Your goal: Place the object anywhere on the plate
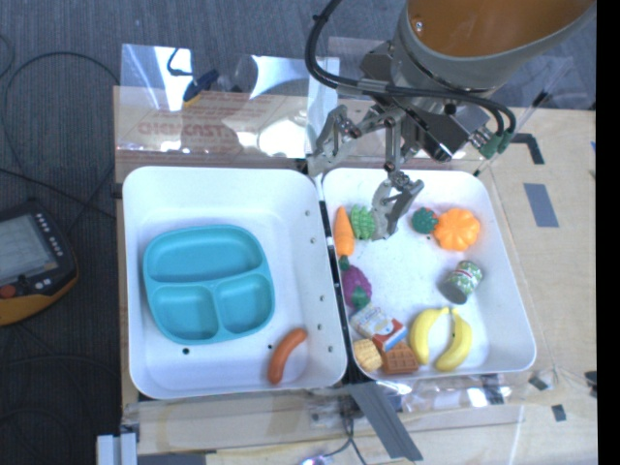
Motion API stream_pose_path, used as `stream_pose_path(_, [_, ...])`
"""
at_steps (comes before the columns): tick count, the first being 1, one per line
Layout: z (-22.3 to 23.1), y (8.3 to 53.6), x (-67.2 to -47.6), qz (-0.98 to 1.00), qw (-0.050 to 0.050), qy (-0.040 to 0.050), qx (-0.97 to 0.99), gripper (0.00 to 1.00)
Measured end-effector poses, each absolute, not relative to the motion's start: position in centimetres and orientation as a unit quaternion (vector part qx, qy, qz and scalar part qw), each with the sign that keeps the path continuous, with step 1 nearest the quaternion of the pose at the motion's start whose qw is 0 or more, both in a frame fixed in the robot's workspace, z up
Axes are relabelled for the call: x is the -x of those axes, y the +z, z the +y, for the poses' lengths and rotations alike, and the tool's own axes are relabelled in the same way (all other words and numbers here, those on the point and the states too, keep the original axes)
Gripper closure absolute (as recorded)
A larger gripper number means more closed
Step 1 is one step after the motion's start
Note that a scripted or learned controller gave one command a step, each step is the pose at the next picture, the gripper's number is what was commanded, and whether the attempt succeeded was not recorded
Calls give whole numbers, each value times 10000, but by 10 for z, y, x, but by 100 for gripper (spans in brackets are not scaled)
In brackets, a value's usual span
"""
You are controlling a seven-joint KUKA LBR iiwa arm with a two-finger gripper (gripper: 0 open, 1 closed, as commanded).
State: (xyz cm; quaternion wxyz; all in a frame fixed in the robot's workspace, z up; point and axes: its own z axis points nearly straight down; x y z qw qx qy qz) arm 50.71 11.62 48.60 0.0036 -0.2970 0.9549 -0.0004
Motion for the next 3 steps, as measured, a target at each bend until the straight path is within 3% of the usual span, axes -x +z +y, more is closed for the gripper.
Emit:
stream_pose_path(1, [199,310,-602,9722,-68,7,2341,0])
stream_pose_path(2, [199,330,-605,9724,43,12,2334,100])
stream_pose_path(3, [231,350,-526,9173,18,7,3981,100])
